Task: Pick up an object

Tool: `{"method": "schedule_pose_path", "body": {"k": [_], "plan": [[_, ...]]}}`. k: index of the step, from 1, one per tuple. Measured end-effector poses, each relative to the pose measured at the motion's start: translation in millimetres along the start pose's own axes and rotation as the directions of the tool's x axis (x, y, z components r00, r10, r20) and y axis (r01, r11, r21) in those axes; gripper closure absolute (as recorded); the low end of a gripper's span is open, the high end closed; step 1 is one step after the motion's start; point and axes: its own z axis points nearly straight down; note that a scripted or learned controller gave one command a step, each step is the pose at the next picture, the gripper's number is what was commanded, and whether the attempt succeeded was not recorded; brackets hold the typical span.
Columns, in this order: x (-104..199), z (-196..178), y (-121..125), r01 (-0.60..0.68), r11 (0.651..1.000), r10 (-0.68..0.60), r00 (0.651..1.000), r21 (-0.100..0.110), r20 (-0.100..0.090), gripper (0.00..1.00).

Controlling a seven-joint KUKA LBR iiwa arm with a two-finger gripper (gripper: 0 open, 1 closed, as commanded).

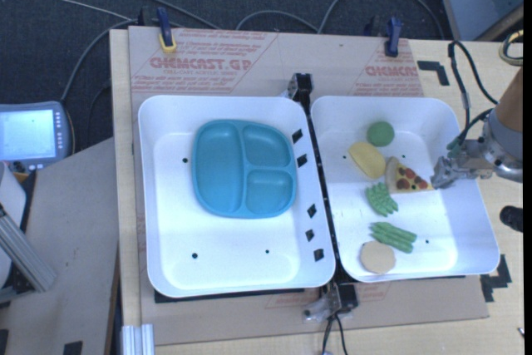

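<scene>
Two white bins (166,262) sit before us; in the right one, our gripper (442,177) reaches the pizza slice (407,178), though we cannot tell how its jaws stand.

My bench (125,179) is a pale wooden board, its far strip covered by a brown sheet printed with red lettering (199,62). Two blue clamps pinch that sheet at the far edge, one near the far left corner (165,27) and one toward the far right corner (393,36). Directly on the board lie two shallow white bins side by side: the left bin (162,253) and the right bin (478,241), their inner rims touching along the middle. Black tape marks (432,69) sit on the board by the right bin's far and near corners.
</scene>
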Motion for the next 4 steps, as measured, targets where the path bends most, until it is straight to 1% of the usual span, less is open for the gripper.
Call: {"method": "schedule_pose_path", "body": {"k": [2, 3, 4], "plan": [[-7, -79, 7, 0.001, 1.0, -0.001, 1.0, 0.0, 0.001, 1.0], [45, -68, 8, 0.004, 1.0, -0.003, 1.0, 0.006, -0.004, 1.0], [102, -64, 24, 0.004, 1.0, -0.004, 1.0, 0.006, -0.002, 1.0]]}}
